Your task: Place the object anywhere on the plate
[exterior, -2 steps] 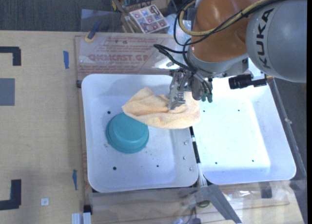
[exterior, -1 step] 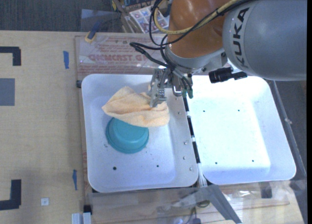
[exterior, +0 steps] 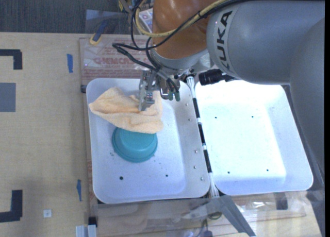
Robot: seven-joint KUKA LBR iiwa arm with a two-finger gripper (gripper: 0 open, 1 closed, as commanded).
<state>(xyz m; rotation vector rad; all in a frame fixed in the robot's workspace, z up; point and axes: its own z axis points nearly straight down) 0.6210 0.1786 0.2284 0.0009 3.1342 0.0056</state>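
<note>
We see the gripper [exterior: 148, 98] pinching the orange cloth [exterior: 128, 110], which drapes over the teal plate's [exterior: 135, 146] far edge in the left bin [exterior: 170, 174]. The right bin [exterior: 247, 138] (brightly lit) adjoins it on a pale wooden bench [exterior: 41, 143], with cables [exterior: 135, 4] cluttering the far side.

The arm [exterior: 268, 30] is showing a broad, smooth grey casing, with black letters "KUKA" running along it near the wrist. Above the wrist an orange band [exterior: 180, 19] is bulging out as a rounded, glossy dome. A yellow cable and several black cables [exterior: 135, 24] are looping around that dome and trailing down its side. Below it, the gripper [exterior: 154, 94] is showing thin, metallic grey fingers with small dark fittings.
</note>
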